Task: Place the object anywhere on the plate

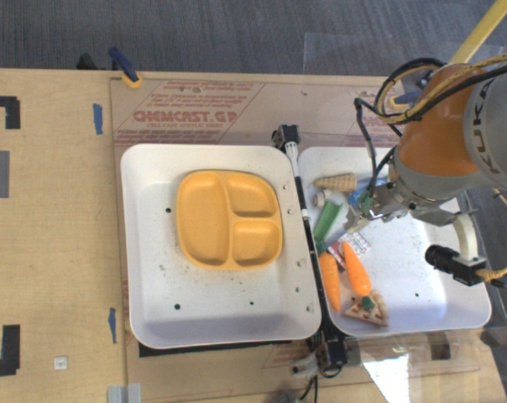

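Evidently nothing delivered: plate (230,220) in left bin (144,250) bare; gripper (364,211), grip state indeterminable, over right bin's (455,305) left edge near carrots (355,269)

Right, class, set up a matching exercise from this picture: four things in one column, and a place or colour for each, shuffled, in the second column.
Things:
1. divided yellow plastic plate
2. two orange toy carrots
3. toy pizza slice
4. beige toy ice-cream cone

Places or colours:
A. near the right bin's far edge, lying on its side
B. in the left white bin, with three compartments
C. at the right bin's near edge, triangular
D. side by side in the right bin, between the green toy and the pizza slice

Pairs: 1-B, 2-D, 3-C, 4-A
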